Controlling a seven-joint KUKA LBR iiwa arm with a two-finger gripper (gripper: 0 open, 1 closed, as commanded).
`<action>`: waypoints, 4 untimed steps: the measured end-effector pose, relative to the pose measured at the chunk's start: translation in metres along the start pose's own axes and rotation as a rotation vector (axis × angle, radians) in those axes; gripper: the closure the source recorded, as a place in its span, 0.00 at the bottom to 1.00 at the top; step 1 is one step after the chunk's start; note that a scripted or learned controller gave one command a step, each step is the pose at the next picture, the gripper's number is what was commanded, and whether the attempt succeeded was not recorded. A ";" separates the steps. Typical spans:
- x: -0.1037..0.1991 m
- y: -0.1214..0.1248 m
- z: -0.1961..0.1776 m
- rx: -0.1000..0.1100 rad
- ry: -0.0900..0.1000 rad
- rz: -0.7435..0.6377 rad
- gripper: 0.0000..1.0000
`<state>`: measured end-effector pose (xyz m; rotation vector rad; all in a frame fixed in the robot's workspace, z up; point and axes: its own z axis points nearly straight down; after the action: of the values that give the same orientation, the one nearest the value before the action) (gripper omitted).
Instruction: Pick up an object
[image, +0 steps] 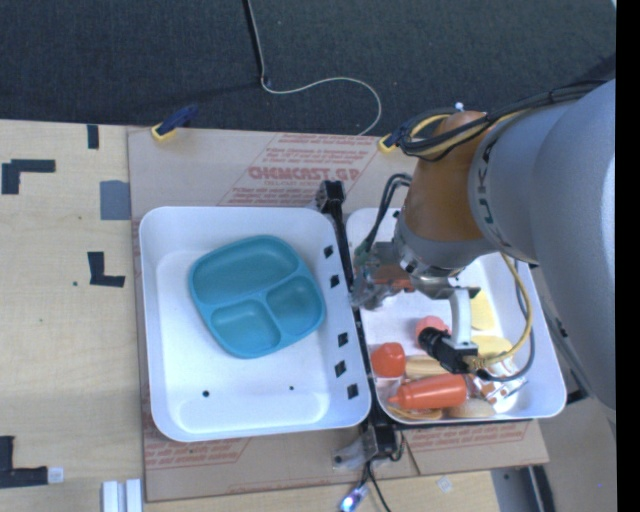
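The arm comes in from the 3 o'clock side. It is a thick grey cylinder with a smooth surface, and an orange band goes around it above the wrist. Yellow and black cables run along it. The gripper is low over the right bin, at the bin's 9 o'clock edge, close to the black divider between the two bins. If the gripper is spread or pressed together, I cannot tell; this part is dark and blurred.

The things to pick lie in the right bin, toward its 6 o'clock side, in one tight group. An orange carrot-like piece is long and round-ended, and looks like smooth plastic. At its 10 o'clock is a short orange-red block. A small red round piece is higher up, and a pale yellow flat piece lies at its 3 o'clock. All of them are apart from the gripper.

The left bin is white, shallow, with rounded corners and a mat surface. In it lies a blue plate with three compartments, of smooth plastic, turned at a slant. Both bins stand on brown cardboard with red print, on a pale wooden bench.
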<state>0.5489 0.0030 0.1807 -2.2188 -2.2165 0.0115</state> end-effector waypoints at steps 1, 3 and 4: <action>0.021 0.022 -0.033 -0.008 0.002 -0.004 1.00; 0.032 -0.044 -0.143 -0.019 0.003 -0.006 1.00; 0.037 -0.067 -0.122 -0.002 0.000 -0.001 1.00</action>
<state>0.4830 0.0397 0.3031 -2.2189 -2.2192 0.0093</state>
